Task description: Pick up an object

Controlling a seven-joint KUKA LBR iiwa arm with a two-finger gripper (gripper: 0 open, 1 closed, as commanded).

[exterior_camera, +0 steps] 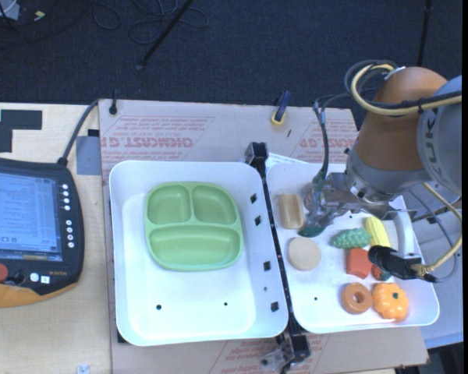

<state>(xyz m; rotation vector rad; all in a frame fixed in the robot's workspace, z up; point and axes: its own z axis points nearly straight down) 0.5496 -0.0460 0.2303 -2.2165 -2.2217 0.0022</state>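
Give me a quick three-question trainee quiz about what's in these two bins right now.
1. True or false: the green tray lies in the left bin.
2. Which lies nearest the right bin's front edge? A) corn B) donut C) bread
3. Fill in: the tool hangs over the ____ bin.

Key: 1 true; 2 B; 3 right.

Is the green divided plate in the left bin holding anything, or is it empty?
Empty. The green divided plate lies flat in the left bin, and all three of its compartments show bare green.
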